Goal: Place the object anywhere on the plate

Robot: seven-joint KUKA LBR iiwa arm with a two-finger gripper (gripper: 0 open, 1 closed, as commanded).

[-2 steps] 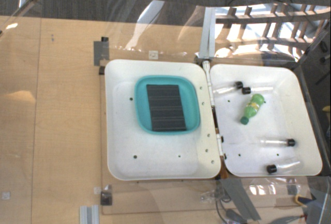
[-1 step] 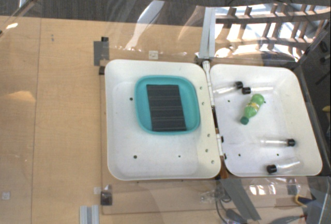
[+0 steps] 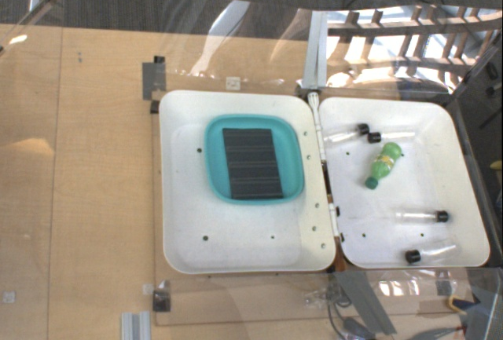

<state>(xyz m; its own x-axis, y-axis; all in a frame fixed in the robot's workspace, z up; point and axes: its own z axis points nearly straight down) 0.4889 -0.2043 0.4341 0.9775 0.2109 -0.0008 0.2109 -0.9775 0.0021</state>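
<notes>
A light wooden bench [image 3: 78,173] sits under a clear sheet that throws pale reflections, with dark grey carpet beyond its far edge. Two shallow white bins lie on it side by side, their inner rims touching.

The small green plastic bottle [image 3: 383,164] lies on its side in the right white bin [image 3: 464,173], a little above the bin's middle, tilted so its cap end points down and to the left. It is well apart from the teal square plate [image 3: 214,166], which rests in the upper middle of the left white bin [image 3: 236,252]. A dark grey ribbed rectangular pad [image 3: 253,164] lies on the plate and covers most of its centre, leaving a teal margin on every side.

Around the bottle lie four clear tubes with black caps. Two of them [image 3: 354,132] are just above it near the bin's upper left, almost end to end. A third clear tube [image 3: 423,216] lies below the bottle toward the right, and a fourth [image 3: 424,254] sits near the bin's lower rim. None touches the bottle.

Behind the right bin a metal frame [image 3: 409,40] catches bright light, and black cables run across the carpet.
</notes>
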